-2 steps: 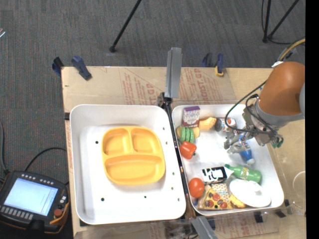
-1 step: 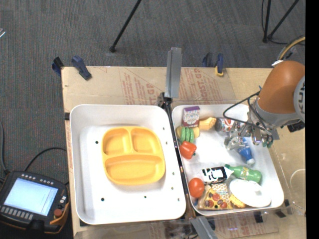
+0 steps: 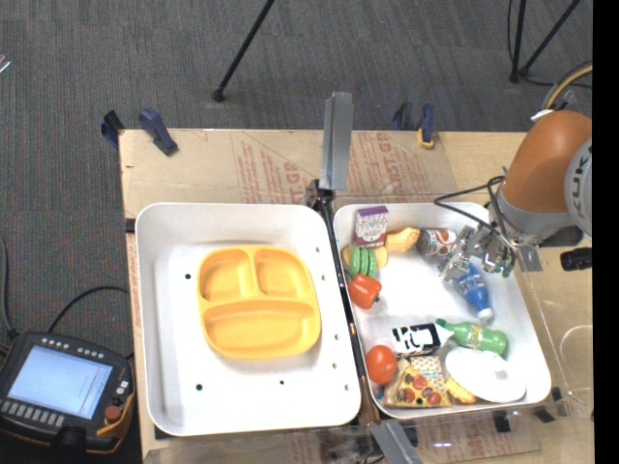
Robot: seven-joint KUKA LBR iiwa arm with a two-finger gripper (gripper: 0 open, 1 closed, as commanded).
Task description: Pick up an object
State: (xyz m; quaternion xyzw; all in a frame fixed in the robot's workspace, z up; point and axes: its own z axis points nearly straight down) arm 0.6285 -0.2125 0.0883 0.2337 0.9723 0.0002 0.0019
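Blue bottle under pincer.

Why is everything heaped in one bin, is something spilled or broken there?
Nothing looks spilled or broken. The toy food is simply jumbled in the right bin, with the green bottle and blue bottle lying on their sides. The yellow tray sits flat in the left bin.

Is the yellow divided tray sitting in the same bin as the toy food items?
No, the yellow tray lies alone in the left bin, while the pizza slice and other toys fill the right bin.
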